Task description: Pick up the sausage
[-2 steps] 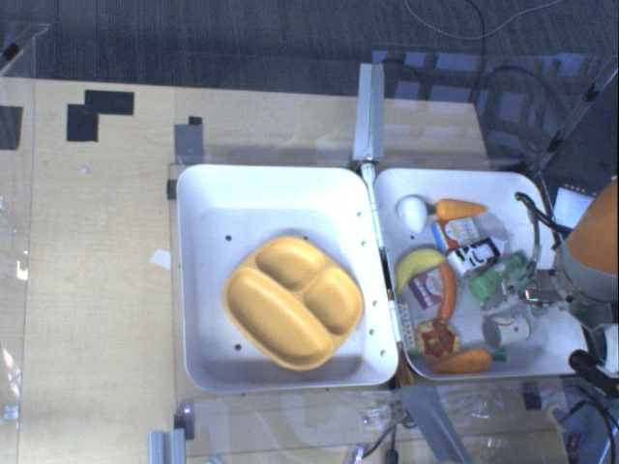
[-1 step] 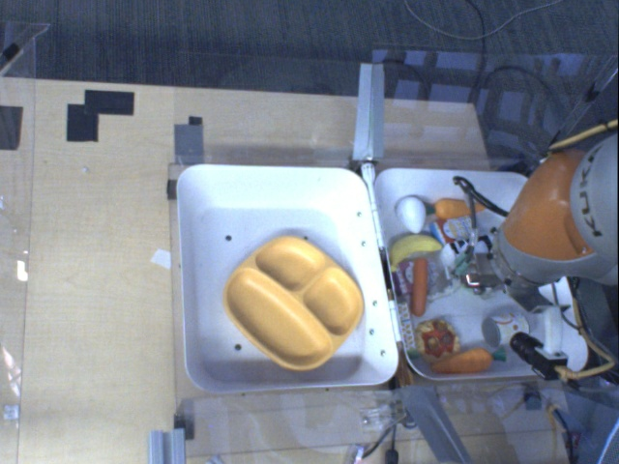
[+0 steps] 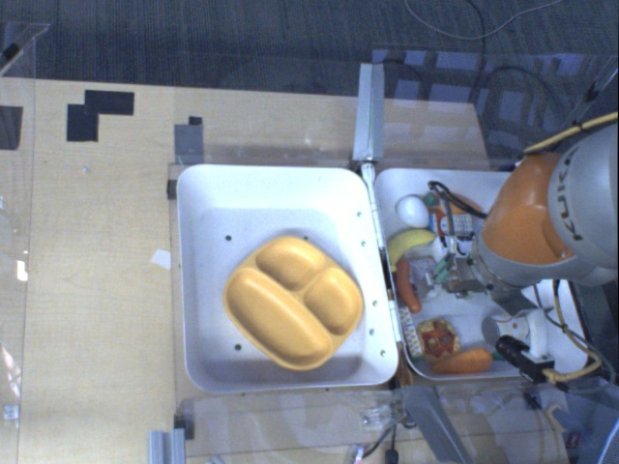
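The sausage (image 3: 407,288), reddish-brown and short, lies along the left wall of the right bin (image 3: 484,177), just below a yellow fruit (image 3: 410,243). My gripper (image 3: 440,275) hangs low in that bin, right beside the sausage on its right side, under the grey arm with the orange band (image 3: 522,225). The wrist hides much of the gripper. I see nothing held in it.
In the right bin there are also a white egg (image 3: 412,207), a pizza slice (image 3: 437,337) and an orange carrot (image 3: 462,361) near the front wall. The left bin (image 3: 203,259) holds a yellow three-part plate (image 3: 293,300).
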Controlling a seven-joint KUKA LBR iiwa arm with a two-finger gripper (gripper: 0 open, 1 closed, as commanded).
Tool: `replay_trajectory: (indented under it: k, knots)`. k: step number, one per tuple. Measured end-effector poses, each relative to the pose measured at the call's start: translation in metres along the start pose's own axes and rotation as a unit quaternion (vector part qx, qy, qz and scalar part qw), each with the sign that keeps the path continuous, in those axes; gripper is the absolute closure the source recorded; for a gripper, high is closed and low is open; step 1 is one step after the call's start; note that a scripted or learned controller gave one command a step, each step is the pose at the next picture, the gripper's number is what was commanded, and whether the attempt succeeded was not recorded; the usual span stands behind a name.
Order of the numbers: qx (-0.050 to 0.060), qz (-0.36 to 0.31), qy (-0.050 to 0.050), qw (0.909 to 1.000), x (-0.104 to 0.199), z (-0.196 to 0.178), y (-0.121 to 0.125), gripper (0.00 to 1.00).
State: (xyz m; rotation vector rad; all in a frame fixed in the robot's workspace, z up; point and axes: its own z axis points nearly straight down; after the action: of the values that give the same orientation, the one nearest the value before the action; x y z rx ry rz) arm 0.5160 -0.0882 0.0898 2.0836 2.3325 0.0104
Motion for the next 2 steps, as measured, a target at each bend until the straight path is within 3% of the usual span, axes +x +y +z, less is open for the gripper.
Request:
replay_trajectory:
  k: [1,2]
  knots:
    - [0.004,0.011,0.002,0.9999,0.009,-0.096,0.007,0.0]
    - [0.005,-0.043,0.003,0.9991,0.002,-0.02,0.01,0.0]
